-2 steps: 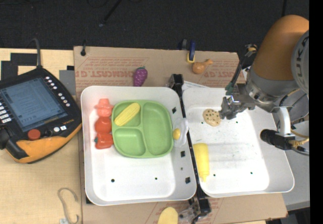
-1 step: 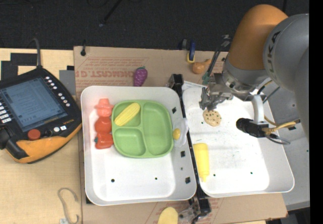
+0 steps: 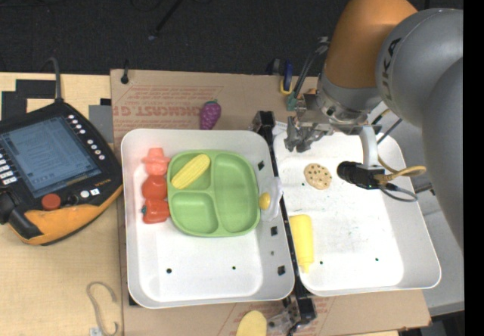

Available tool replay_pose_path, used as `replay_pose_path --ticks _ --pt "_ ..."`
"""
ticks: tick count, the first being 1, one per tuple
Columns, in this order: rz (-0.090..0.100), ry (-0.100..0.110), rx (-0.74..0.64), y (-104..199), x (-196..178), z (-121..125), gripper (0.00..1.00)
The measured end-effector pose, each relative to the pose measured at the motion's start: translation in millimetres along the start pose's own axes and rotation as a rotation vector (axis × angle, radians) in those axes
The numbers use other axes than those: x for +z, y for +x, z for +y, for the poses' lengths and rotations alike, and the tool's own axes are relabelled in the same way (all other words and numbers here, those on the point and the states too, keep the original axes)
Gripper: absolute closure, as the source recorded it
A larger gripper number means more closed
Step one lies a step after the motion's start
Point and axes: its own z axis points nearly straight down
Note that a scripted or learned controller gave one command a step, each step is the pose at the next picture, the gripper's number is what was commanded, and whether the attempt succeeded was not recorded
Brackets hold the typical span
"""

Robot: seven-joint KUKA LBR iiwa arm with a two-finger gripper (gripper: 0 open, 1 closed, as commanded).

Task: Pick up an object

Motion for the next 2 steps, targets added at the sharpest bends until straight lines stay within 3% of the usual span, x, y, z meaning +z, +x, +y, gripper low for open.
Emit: replay_pose_path --ticks 1,2 --pt "-0.002 0.005 0.003 -10.1 15.8 -10.9 1.0" --pt "-0.001 0.001 -0.002 -9.6 8.4 -1.4 1.0"
